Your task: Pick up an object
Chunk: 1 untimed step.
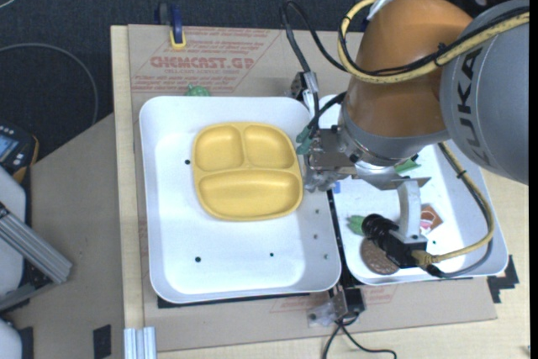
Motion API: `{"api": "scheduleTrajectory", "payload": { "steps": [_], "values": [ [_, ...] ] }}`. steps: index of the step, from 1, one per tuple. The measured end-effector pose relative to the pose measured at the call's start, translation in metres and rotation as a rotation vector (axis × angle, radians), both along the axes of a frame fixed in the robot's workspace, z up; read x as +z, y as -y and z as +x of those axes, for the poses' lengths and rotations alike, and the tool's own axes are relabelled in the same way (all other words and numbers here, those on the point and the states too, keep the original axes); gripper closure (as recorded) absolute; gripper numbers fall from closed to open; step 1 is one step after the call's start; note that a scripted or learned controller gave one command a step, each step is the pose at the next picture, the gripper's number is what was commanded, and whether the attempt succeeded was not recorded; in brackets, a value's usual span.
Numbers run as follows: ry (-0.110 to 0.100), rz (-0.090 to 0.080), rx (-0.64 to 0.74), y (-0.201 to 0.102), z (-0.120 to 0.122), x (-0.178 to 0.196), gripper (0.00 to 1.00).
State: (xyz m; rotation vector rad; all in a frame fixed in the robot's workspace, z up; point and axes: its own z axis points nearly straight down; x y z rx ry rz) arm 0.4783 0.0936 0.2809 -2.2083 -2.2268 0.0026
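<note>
We see a yellow tray (246,171) in the left bin (168,256), long axis 9-to-3. The arm (420,71) covers the right bin (487,252); pincer state untellable.

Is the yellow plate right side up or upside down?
Right side up. The yellow plate lies flat in the left bin, its three hollow sections facing up.
</note>
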Motion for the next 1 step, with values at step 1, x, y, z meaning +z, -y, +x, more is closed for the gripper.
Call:
{"api": "scheduleTrajectory", "payload": {
  "steps": [1],
  "values": [
    [0.023,0.000,-0.009,0.0273,0.0025,0.1385,1.00]
  ]
}}
